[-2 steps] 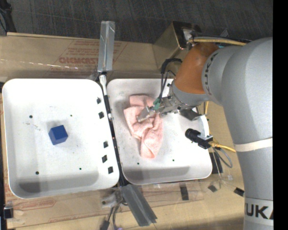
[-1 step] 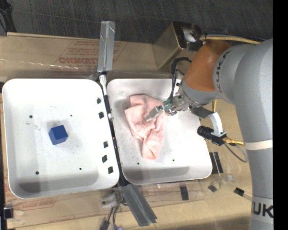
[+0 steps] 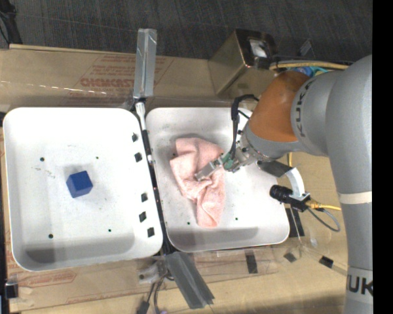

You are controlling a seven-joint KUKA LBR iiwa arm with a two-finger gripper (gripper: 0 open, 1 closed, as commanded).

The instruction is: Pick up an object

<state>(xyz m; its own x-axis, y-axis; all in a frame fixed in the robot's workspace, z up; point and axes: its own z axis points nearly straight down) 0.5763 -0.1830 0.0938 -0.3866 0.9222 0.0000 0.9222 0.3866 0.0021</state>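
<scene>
Bench: two white bins.
Cloth: pink, crumpled, right bin.
Pincer: on cloth; finger state cannot be determined.

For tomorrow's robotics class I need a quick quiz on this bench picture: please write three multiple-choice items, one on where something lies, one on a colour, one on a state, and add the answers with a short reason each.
1. Where does the cube lie?
A. In the left bin
B. In the right bin
C. On the cardboard behind the bins

2. What colour is the cloth?
A. Green
B. Pink
C. Black

3. How does the cloth lie?
A. Folded into a neat square
B. Hanging over the bin's rim
C. Crumpled in a loose heap on the bin floor

Answers:
1 A: the blue cube sits alone on the floor of the left bin.
2 B: the cloth in the right bin is pale pink.
3 C: the cloth is bunched and creased, well inside the bin's walls, with the gripper down at its middle.
</scene>
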